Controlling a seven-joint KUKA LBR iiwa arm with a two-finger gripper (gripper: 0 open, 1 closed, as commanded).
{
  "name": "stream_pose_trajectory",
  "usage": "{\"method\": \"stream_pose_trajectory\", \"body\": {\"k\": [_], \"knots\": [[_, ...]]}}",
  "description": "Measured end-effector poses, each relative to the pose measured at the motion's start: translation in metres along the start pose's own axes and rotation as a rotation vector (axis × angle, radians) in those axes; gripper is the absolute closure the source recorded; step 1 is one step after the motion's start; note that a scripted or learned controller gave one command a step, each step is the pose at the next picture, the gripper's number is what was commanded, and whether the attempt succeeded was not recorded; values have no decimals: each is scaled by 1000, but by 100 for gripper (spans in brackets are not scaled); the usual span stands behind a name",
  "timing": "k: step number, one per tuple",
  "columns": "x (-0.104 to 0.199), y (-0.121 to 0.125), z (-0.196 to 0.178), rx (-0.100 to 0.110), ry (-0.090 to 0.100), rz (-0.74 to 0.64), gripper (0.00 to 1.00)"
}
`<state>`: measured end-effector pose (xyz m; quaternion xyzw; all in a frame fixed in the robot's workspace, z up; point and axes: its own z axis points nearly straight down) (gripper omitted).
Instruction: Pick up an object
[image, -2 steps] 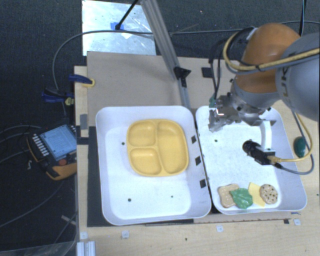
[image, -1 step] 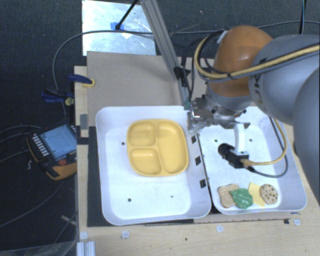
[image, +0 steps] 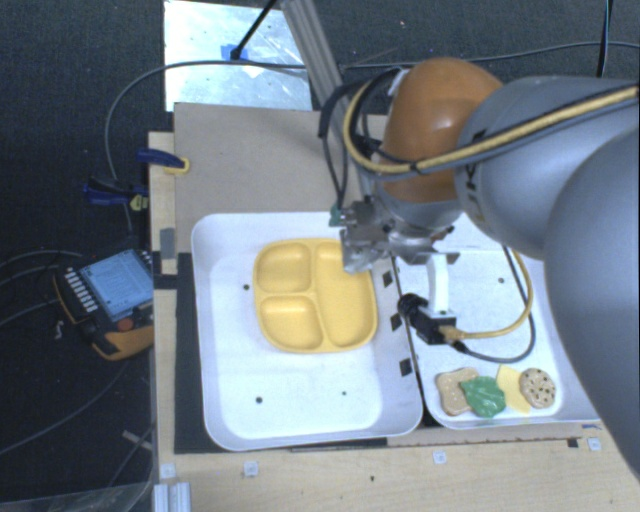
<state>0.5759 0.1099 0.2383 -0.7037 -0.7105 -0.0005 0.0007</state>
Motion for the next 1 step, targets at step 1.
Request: {"method": "stream_pose_trajectory", "body": {"k": [1], "knots": [[-3, 0, 0, -1, -1, 5, 0]]}}
